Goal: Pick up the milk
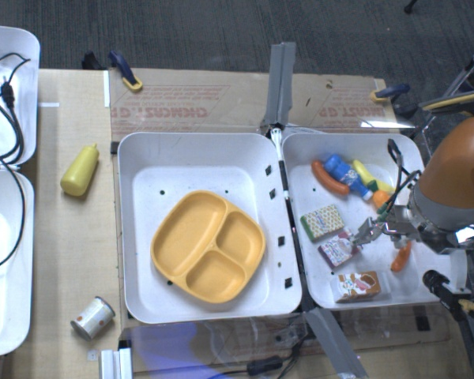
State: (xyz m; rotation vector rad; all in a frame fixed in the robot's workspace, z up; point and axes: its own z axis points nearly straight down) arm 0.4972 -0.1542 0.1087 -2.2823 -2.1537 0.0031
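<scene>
- The end effector [366,232] hung low inside the right bin [300,290], reaching in from the arm's side. Its tip pointed at a cluster of small cartons, which suits a pick approach.
- Whether it was open or closed could not be told at this slant. Nothing was visibly gripped.
- The milk was, by my judgement, the pink carton [337,251], which lay flat just beside the end effector's tip, slightly nearer the camera. The label was too small to read, so this was uncertain.
- Two other cartons could be mistaken for it. A green-and-white carton [322,221] lay just past the tip toward the left bin [134,290], and a brown carton [358,286] lay near the tip on the camera side.
- A carrot [401,257] lay close behind the end effector, under the wrist. A blue bottle [346,172] and an orange sausage [329,178] were grouped beyond the end effector, clear of the approach.
- The yellow plate [209,247] sat well apart from the end effector, alone in the left bin, and played no part in the pick.
- A mustard bottle [80,170] and a tin can [92,317] lay farthest from the end effector, out on the counter [71,243].
</scene>
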